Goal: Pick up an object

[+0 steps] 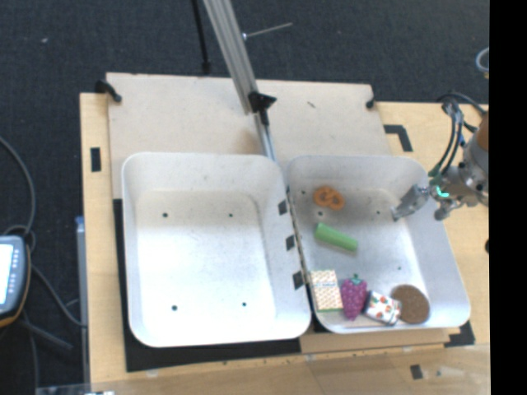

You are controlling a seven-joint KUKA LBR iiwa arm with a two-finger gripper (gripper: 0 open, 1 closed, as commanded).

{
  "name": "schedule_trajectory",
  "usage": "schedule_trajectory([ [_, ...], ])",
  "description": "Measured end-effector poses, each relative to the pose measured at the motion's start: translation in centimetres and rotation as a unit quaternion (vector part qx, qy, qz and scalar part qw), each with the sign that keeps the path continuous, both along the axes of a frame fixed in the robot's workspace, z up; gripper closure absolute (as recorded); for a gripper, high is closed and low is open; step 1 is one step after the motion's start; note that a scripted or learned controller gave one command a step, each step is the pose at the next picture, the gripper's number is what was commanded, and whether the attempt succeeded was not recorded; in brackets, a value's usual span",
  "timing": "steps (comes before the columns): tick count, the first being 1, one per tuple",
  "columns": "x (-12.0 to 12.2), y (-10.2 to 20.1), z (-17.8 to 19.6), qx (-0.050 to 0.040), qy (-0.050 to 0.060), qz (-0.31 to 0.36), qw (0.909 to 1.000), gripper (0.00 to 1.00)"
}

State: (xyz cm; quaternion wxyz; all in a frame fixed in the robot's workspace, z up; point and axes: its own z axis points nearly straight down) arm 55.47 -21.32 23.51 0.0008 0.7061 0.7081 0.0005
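Note:
My gripper hangs at the right bin's far right rim, open, with nothing between its fingers. One fingertip points into the bin. In the right bin lie an orange ring-shaped piece at the back, a green cylinder in the middle, and along the front a pale checked box, a purple fruit-like toy, a small red-and-white box and a brown disc. The gripper is above and to the right of all of them, touching none.
The left bin sits beside the right one, their rims meeting mid-bench. A slanted metal rail rises behind the bins. Cables loop by the arm at the right edge.

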Motion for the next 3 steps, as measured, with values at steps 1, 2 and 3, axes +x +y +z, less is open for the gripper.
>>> schedule_trajectory([
  [1,0.0,0.6,-4.4,-0.0004,0.003,-0.001,1.0,0.0],
  [2,0.3,0.4,-10.7,-0.0004,0.003,-0.003,1.0,0.0],
  [3,0.2,0.3,-13.5,-0.0009,0.002,-0.003,1.0,0.0],
])
